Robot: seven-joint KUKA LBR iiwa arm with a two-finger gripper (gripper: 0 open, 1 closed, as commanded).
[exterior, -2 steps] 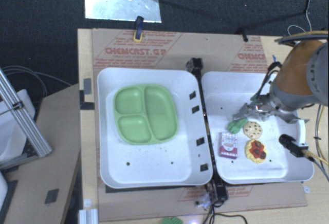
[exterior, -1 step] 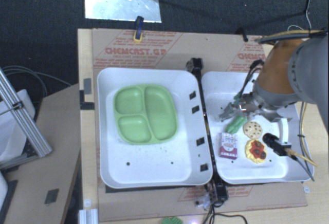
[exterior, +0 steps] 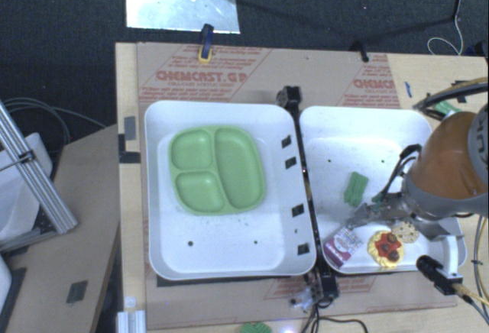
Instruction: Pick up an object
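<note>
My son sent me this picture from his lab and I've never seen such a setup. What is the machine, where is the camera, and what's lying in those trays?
One camera looks down at a slant on a bench. The robot arm, grey with an orange band, reaches in from the right. Its gripper is low in the right bin, by a green block, a small packet, a toy pizza and a cookie. The left bin holds a green divided plate. I can't tell whether anything is held.

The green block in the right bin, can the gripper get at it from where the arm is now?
Probably yes. The green block lies alone on bare bin floor, apart from the toy pizza and packet. The gripper hangs just beside it, with nothing between them.
</note>
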